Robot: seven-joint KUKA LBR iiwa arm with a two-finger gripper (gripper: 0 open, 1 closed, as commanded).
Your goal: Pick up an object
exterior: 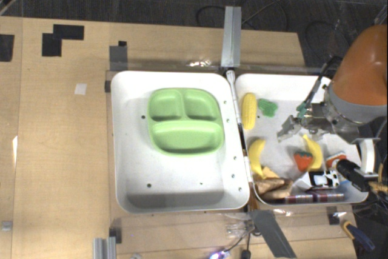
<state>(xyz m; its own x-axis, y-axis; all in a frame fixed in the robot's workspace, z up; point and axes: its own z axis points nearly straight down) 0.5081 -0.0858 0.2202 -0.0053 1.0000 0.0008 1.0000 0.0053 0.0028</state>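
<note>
The right bin (285, 89) holds several small objects. A yellow corn-like piece (248, 111) and a small green item (267, 107) lie at its left. A banana (257, 156) lies lower left. A red-orange fruit (304, 161) sits against a second yellow piece (313, 150) near the middle. My gripper (292, 121) hangs over the middle of this bin, just above and left of the red-orange fruit. Its fingers stand apart and open, with bare white bin floor between them. The arm hides the bin's right part.
The left bin (130, 148) bears a green divided plate (184, 120). Along the right bin's front edge lie a brown bread-like piece (274, 186), a black-and-white item (324, 179) and a dark bar (315, 196). A metal post (231, 39) stands behind the bins.
</note>
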